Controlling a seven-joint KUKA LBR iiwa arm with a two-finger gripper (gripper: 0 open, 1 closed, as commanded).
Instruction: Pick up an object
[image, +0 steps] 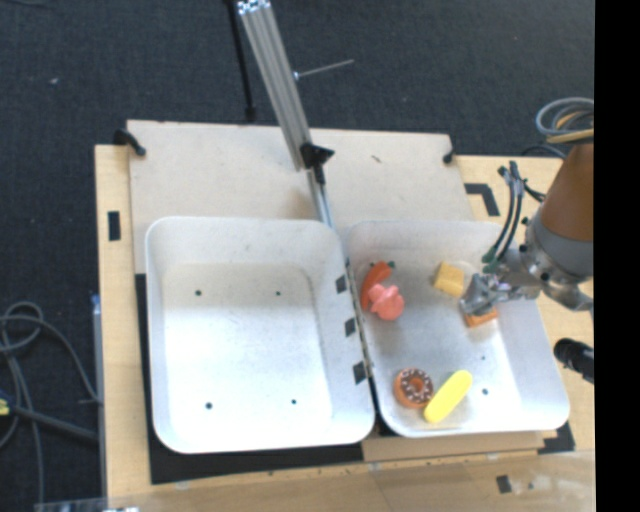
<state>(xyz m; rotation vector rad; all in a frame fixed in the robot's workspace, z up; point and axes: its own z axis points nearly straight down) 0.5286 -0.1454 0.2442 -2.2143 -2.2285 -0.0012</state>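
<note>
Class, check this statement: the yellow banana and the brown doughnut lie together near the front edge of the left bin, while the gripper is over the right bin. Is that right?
Not quite. The camera view shows the banana and the doughnut near the front edge of the right bin, not the left bin. The rest stands: they lie together, and the gripper is over the right bin.

The right bin holds five objects. A pink-red toy lies near its left wall. A pale yellow block sits further right. A small orange piece lies just beside the block — partly hidden. At the front, a brown ring touches a yellow oblong.
</note>
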